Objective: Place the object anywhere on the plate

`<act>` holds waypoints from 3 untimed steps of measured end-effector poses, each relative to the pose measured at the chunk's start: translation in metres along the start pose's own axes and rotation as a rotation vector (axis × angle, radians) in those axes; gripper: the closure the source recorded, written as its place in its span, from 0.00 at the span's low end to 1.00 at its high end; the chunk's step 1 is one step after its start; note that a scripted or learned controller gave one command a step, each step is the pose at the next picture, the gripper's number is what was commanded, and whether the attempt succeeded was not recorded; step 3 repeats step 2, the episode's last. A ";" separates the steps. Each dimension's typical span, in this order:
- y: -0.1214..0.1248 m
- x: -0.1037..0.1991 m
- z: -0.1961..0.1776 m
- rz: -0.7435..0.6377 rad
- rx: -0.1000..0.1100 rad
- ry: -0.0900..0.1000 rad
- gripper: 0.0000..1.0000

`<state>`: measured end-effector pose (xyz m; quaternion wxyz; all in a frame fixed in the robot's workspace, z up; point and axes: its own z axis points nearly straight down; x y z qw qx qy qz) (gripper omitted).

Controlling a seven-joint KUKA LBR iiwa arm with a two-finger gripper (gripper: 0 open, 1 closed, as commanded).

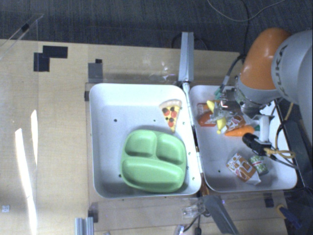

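No writing is legible. The jaws' state cannot be told; the orange plastic carrot [240, 129] lies just beside them.

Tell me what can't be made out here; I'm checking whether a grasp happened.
- Gripper, camera view: the arm's wrist covers it, so any hold is unreadable.
- Toys under the gripper: overlapping and partly covered by the arm.
- Small packet: print too small to read.
- Green plate: nothing visibly on it.

The gripper [226, 107] hangs over toys in the right bin [215, 173]; plate [154, 161] and pizza [170, 113] lie to its left.
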<state>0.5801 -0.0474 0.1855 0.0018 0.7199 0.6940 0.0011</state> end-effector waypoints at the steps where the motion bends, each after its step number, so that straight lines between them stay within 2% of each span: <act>1: -0.013 0.081 0.001 0.056 0.002 0.002 1.00; 2: -0.034 0.039 0.001 0.172 0.003 0.002 1.00; 3: -0.034 0.039 0.001 0.172 0.003 0.002 1.00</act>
